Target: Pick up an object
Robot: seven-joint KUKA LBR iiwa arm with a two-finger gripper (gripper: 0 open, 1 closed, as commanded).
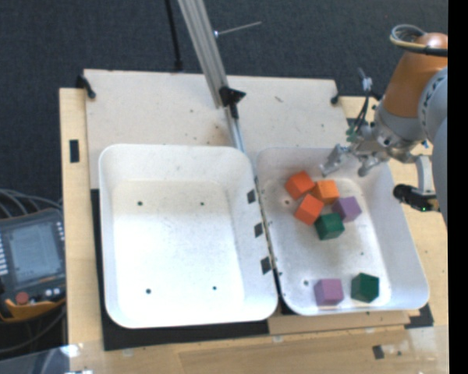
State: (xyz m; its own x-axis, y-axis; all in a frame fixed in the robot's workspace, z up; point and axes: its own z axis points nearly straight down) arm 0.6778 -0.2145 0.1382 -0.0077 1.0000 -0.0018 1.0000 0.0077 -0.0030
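- Table [74,209]: carries two white bins side by side, the left bin [117,170] and the right bin [409,271].
- Arm [409,84]: enters from the right, its orange band above the wrist, and sits over the right bin's upper right corner.
- Pincer [349,160]: above the far part of the right bin, near the cluster of blocks and just up and right of it. Its fingers look spread, with nothing between them.
- Cluster in the right bin's upper middle: an orange block [299,184], a lighter orange block [327,190], a third orange block [310,208], a purple block [347,207] and a green block [329,226], packed close or touching.
- Near edge of the right bin: a second purple block [328,291] and a second green block [365,287], side by side, well apart from the cluster.
- Pendant [27,259]: rests off the table's left side.
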